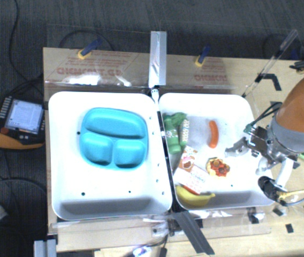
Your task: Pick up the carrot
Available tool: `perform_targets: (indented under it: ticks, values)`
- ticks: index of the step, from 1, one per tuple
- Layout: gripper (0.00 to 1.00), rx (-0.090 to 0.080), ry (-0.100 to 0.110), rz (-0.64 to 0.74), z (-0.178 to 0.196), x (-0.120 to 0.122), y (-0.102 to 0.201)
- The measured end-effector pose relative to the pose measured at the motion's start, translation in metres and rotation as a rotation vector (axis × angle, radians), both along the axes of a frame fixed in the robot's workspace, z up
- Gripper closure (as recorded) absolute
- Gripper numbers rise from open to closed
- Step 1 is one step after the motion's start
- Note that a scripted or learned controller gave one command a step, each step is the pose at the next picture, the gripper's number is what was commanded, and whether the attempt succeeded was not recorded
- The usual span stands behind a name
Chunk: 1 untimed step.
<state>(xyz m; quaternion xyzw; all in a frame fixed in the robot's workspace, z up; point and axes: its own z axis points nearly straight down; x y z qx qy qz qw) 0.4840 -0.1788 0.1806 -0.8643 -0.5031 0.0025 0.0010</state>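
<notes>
Well apart, carrot (213, 134) in right bin, hand (243, 146) beside rim

The red print on the cardboard sheet (88, 68) is too blurred to read.

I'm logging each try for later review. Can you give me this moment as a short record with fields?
target: carrot, lying in the right bin, upper middle
pincer: at the right bin's right side, apart from the carrot
right bin, other items: green packet, banana, small pizza toy, white card
left bin: holds a blue divided tray
task state: carrot not yet picked up
</notes>
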Motion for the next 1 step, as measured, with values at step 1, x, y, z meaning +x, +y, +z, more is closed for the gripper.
perform_targets:
  ticks: [1]
  values:
    - [1.00, 0.003, 0.006, 0.001, 0.0073, -0.0009, 0.0006]
